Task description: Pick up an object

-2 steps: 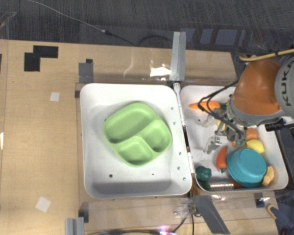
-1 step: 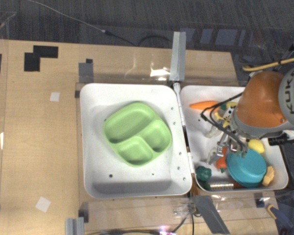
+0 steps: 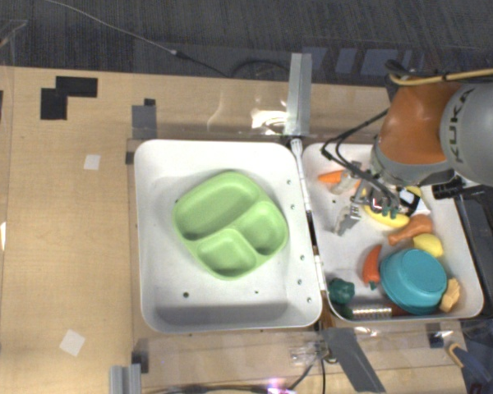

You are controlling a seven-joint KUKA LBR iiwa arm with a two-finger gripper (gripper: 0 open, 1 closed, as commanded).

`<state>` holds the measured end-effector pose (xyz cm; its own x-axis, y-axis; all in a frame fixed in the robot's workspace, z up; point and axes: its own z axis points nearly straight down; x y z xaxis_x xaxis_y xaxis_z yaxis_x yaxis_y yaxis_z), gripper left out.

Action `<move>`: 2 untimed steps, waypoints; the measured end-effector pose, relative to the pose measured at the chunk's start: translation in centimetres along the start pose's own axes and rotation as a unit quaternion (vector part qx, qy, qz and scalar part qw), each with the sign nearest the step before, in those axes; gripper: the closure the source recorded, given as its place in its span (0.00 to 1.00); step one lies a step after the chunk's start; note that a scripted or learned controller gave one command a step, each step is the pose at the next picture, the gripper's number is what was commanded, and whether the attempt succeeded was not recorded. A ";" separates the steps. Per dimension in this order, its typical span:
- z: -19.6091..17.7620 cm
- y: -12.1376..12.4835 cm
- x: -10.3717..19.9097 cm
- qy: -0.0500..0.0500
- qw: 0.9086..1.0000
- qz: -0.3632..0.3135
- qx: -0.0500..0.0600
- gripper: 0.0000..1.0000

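The right bin (image 3: 337, 249) holds several toy items. A blue bowl (image 3: 413, 279) sits at its near right, with an orange piece (image 3: 371, 265) against its left side. A dark green item (image 3: 341, 290) lies at the near left corner. Behind the bowl lie an orange carrot (image 3: 411, 230), a yellow lemon (image 3: 428, 245) and a yellow banana (image 3: 389, 217). A small orange piece (image 3: 332, 177) rests at the far left. My gripper (image 3: 350, 216) hangs low over the bin's bare left middle, just left of the banana. Nothing is visibly held.
The left bin (image 3: 160, 302) holds a green divided plate (image 3: 230, 224). A metal post (image 3: 298, 97) stands behind the gap between the bins. The arm's orange band (image 3: 415, 130) is over the right bin's far edge. A yellow item (image 3: 452, 295) and a brown stick (image 3: 370, 310) lie near the bowl.
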<state>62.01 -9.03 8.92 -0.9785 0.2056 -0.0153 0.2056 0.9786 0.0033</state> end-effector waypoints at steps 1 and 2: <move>-0.3 -3.4 7.2 0.000 1.000 -0.017 0.001 0.00; -0.6 -1.8 1.3 0.002 0.999 -0.048 0.001 0.00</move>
<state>60.33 -10.49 9.48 -0.9937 0.1113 -0.0123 0.1113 0.9938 0.0008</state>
